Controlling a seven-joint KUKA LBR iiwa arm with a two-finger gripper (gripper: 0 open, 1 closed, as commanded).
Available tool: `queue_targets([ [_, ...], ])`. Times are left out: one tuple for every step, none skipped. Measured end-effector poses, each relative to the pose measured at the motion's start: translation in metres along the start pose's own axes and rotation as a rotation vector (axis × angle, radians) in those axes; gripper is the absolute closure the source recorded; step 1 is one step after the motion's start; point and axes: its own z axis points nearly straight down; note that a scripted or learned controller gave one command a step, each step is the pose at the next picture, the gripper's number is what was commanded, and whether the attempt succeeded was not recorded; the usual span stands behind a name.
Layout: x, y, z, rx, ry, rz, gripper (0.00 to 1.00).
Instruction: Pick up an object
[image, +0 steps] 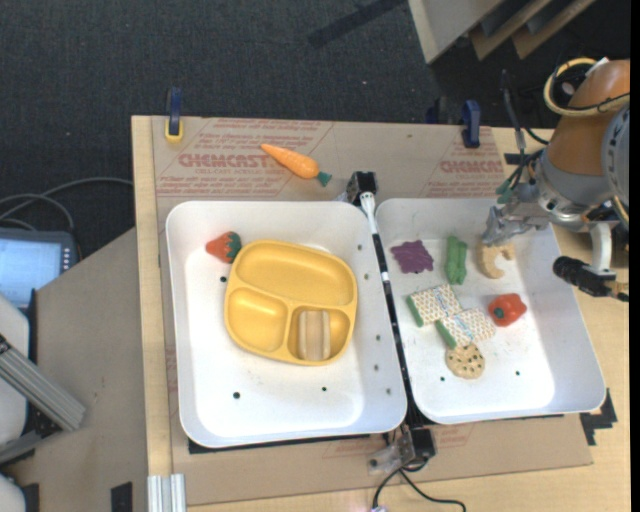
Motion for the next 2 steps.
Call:
queue_targets([
  [0.0, 0.0, 0.001, 0.001, 0.0, 0.0, 0.0],
  [0.006, -0.009, 0.031, 0.008, 0.005, 0.004, 0.0],
])
